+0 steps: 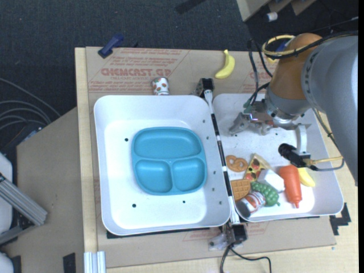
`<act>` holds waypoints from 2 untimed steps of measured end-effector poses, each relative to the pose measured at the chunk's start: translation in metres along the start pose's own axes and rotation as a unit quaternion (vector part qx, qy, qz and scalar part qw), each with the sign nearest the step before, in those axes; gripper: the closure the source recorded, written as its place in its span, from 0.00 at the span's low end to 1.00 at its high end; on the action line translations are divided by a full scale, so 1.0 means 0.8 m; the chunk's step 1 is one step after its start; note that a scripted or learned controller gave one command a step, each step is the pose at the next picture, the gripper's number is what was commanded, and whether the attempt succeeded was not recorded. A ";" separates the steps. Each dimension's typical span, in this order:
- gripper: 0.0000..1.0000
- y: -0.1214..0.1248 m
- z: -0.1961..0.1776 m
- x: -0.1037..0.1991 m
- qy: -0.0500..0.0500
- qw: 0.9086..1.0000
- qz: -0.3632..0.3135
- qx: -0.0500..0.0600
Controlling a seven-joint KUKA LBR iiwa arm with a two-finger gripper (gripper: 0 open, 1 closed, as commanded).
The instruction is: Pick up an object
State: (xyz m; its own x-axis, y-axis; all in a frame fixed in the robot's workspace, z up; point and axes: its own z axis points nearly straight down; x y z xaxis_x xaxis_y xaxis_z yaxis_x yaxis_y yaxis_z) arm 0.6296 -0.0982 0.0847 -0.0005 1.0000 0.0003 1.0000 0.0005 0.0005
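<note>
Above the right bin [325, 201] hangs the tool [250, 124].

Grey arm [341, 78], orange wrist band [293, 67]

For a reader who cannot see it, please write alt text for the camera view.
A grey robot arm with an orange band reaches from the right, its gripper above the bare upper part of the right white bin; toy foods, including a carrot and a pretzel, lie along that bin's lower edge. The left white bin holds a blue divided plate, and a toy banana lies on the bench behind the bins.
</note>
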 end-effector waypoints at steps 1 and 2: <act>1.00 0.001 -0.013 0.000 0.000 1.000 0.000 -0.001; 1.00 0.047 -0.166 -0.019 -0.001 1.000 0.000 -0.001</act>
